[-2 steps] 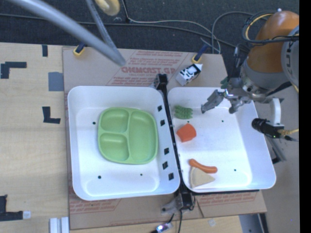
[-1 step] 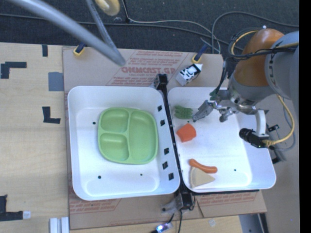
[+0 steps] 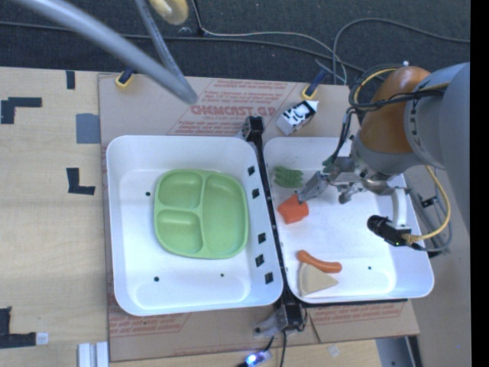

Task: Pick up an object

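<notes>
1. The KUKA arm's jaws [image 3: 309,191] hover low in the right bin [image 3: 397,281], just above the orange block [image 3: 293,210]; whether they are parted or closed cannot be told.
2. The block, near the divider beside a green piece [image 3: 288,177], looks light and rigid; gripping across its flat sides seems safest.

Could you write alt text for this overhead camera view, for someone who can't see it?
A grey robot arm's hand hovers in the right white bin beside an orange toy piece, green toy leaf, toy sausage and pale wedge. The left bin holds a green divided plate.
</notes>
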Available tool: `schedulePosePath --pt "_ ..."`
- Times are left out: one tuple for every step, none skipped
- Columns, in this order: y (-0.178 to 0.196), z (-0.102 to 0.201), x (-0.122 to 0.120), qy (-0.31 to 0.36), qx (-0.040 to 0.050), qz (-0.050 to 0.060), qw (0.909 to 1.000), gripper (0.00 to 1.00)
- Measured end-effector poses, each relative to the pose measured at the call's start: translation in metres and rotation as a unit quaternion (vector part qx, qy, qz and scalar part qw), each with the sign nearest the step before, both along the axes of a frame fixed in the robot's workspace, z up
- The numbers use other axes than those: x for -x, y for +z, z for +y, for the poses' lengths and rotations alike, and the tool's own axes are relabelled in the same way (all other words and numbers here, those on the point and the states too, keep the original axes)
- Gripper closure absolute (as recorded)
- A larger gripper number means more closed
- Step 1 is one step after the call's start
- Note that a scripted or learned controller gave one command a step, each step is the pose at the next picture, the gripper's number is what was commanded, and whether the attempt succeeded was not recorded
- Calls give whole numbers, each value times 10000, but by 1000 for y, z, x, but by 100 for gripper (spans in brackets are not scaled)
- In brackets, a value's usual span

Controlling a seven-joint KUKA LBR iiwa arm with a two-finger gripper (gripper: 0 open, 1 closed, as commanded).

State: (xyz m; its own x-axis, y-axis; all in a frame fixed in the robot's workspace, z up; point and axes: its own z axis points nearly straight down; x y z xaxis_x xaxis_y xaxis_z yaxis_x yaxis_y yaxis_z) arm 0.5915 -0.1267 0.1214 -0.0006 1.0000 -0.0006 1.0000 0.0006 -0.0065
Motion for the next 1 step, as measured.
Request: schedulePosePath --pt "13 1 -1 12 1 -18 10000 100"
